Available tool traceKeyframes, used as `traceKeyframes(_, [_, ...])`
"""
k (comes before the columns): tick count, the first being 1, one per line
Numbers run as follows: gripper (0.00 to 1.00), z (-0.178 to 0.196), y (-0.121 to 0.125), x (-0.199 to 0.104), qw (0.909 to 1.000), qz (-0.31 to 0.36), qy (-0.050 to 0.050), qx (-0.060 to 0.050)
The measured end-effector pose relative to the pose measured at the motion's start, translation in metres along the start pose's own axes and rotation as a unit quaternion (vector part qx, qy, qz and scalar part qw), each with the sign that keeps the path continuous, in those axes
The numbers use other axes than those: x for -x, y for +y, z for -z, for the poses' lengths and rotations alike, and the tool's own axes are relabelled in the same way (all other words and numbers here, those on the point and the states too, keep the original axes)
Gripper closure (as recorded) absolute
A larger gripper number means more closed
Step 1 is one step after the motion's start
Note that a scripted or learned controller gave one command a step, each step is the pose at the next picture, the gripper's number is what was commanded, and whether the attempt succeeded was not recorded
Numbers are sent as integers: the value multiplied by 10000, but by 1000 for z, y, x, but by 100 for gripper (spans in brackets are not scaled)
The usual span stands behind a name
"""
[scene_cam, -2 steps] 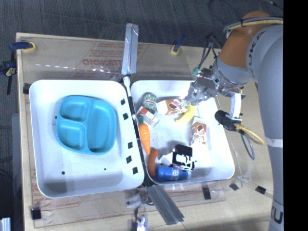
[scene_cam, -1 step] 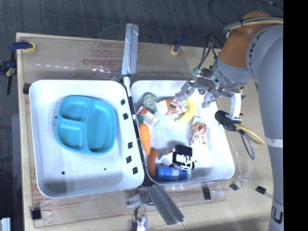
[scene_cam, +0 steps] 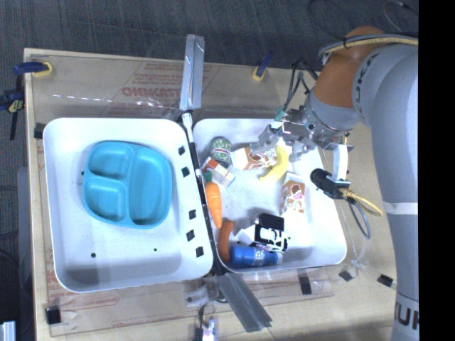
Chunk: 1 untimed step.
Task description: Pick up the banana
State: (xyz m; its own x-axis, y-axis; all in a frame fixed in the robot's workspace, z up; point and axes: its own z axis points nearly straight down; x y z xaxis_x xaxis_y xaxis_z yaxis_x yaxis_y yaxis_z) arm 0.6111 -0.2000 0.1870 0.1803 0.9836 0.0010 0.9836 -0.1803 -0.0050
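The gripper [scene_cam: 279, 135] sits at the banana's [scene_cam: 276, 163] upper end, but whether it has closed on the fruit cannot be told. A grasp across the banana's narrow width would suit best. A packet [scene_cam: 254, 158] crowds the banana's left; the bin's far wall [scene_cam: 242, 122] lies close above, with open floor below.
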Motion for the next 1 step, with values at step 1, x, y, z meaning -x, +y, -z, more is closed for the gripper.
traceKeyframes(1, [0,2,-13,4,9999,106,0,-5])
